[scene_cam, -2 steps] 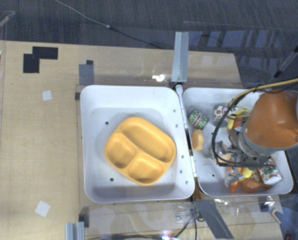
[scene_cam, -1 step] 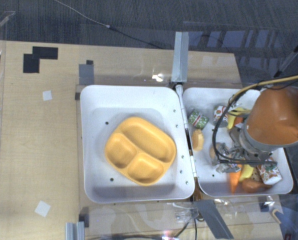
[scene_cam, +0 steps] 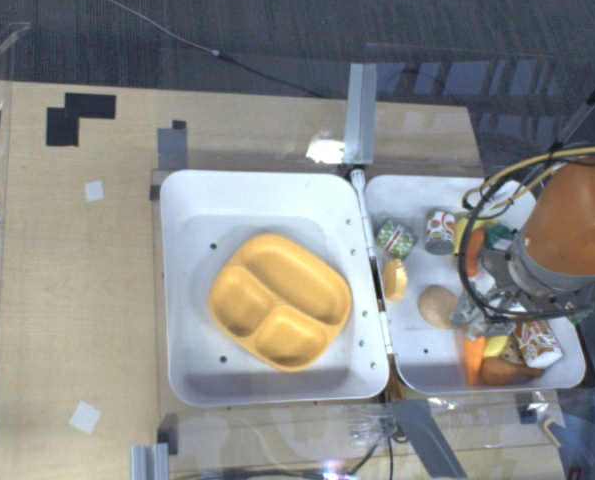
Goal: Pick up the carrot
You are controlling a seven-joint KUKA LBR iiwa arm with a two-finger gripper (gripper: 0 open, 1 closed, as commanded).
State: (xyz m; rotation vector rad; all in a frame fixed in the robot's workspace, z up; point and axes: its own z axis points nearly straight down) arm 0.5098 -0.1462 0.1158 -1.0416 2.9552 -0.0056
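- The gripper (scene_cam: 487, 318) hangs low over the right bin (scene_cam: 409, 368); whether it is open or closed cannot be told.
- The carrot (scene_cam: 474, 359) lies at the gripper's six o'clock.
- A yellow tray (scene_cam: 280, 299) sits in the left bin (scene_cam: 192, 268).

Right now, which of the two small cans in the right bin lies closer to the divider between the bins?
The green can; the red-and-white can sits farther right, nearer the arm.

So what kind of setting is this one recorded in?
Most likely a robotics lab bench set up for pick trials: two white bins side by side on a wooden bench, a yellow divided tray, toy food, and the arm over the right bin.
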